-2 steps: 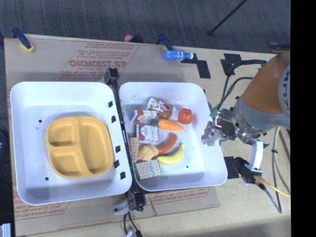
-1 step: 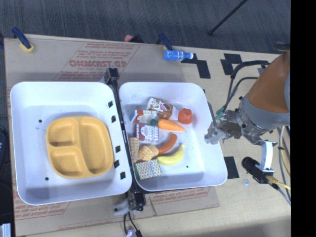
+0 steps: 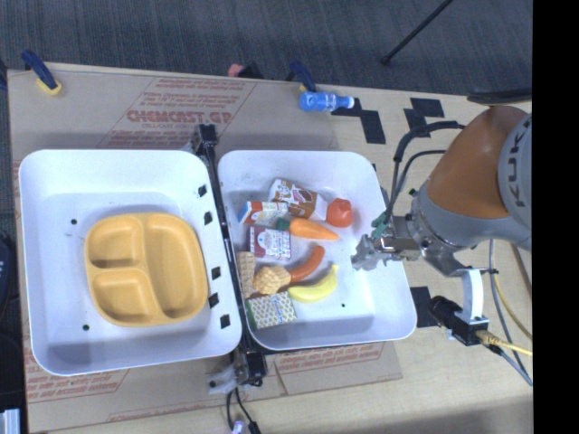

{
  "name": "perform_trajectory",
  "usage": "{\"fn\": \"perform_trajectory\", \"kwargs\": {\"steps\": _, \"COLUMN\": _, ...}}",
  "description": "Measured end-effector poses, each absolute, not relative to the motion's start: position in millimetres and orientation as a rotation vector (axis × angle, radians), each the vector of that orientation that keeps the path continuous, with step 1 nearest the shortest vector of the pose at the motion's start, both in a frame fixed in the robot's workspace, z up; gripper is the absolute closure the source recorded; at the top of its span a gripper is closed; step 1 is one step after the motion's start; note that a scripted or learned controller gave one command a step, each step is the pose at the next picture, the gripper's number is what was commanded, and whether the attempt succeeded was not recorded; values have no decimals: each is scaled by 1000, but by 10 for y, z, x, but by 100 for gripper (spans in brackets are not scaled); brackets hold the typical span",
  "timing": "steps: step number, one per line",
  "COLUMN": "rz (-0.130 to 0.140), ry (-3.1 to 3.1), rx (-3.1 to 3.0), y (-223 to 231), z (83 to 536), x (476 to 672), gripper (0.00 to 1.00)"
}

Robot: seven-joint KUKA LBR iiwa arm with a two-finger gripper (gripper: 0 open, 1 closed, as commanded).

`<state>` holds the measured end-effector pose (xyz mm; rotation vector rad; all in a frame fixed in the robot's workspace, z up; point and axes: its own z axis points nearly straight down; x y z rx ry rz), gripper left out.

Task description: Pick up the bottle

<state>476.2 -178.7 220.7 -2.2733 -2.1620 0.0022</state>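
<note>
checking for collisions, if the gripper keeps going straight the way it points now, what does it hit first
The gripper points left across the right bin. Going straight on, it would probably meet the banana or the sausage first; its height above them is unclear from this view.

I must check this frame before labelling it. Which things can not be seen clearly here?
- Gripper, camera view: small and blurred; finger state unreadable.
- Bottle: partly under the packets; its label is too small.
- Arm: cut off by the right edge.
</note>
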Motion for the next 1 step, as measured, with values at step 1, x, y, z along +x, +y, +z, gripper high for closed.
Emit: {"fn": "perform_trajectory", "kwargs": {"steps": 1, "rz": 2, "ry": -2326, "rx": -2109, "y": -1946, "z": 2706, "x": 4765, "gripper": 100}}
